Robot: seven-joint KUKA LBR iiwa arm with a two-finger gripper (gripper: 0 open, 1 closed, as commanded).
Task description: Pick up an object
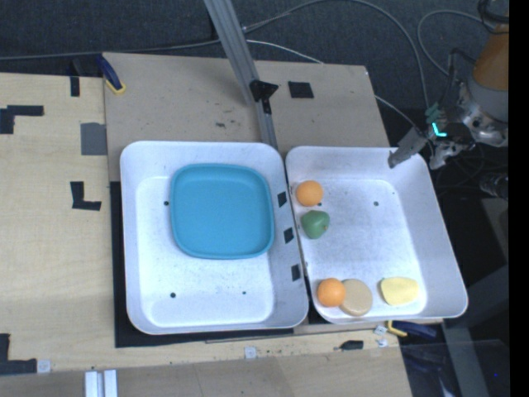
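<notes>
Nothing is picked yet, as I read it: every object lies loose and the whole grasp is left to do. The worktop [50, 238] carries both bins. The left bin [149, 255], well off from the fingers [402, 153], holds a blue plate [221, 210]. The right bin [438, 230] sits just under and in front of them, since they hang over its far right corner, by the rim. Inside it, the yellow piece [400, 290], the beige disc [357, 297] and an orange ball [331, 292] line the near wall, the farthest from the fingers. The green piece [315, 223] and a second orange ball [309, 193] sit by the wall shared with the left bin; that ball is the closest to the fingers, though well apart. The fingers look spread, with nothing between them and touching no object.
</notes>
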